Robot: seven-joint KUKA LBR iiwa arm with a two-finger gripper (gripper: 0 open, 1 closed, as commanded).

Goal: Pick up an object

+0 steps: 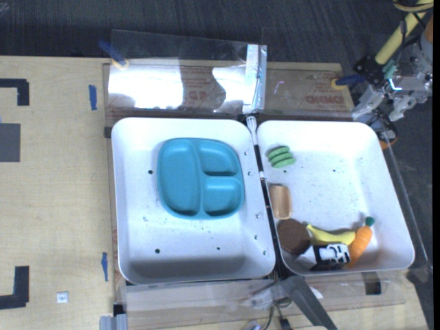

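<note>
The surface (48, 184) is light wood, with black corner marks and short blue tape strips on its left part, and dark floor lies behind it. Two shallow white bins stand on it side by side.

The right bin (344, 157) holds all the loose objects. A small green ridged piece (280, 156) lies near its upper left corner. Below it, close to the left wall, lies a tan block (280, 201). In the lower part, a brown round object (294, 234) is touching a yellow banana (330, 236). A black and white object (331, 254) lies just below the banana, and an orange carrot (363, 238) with a green tip leans at the banana's right end. These four are packed closely together near the front wall.

The left bin (134, 184) holds a blue divided tray (201, 177), which lies flat in the middle.

Behind the bins, a clear plastic sheet (179, 74) stands over brown cardboard.

The tool (393, 95) is at the upper right, outside the right bin, above its far right corner, well apart from the objects. It is too small and cluttered with cables to tell how it stands. Nothing is visible in it.
</note>
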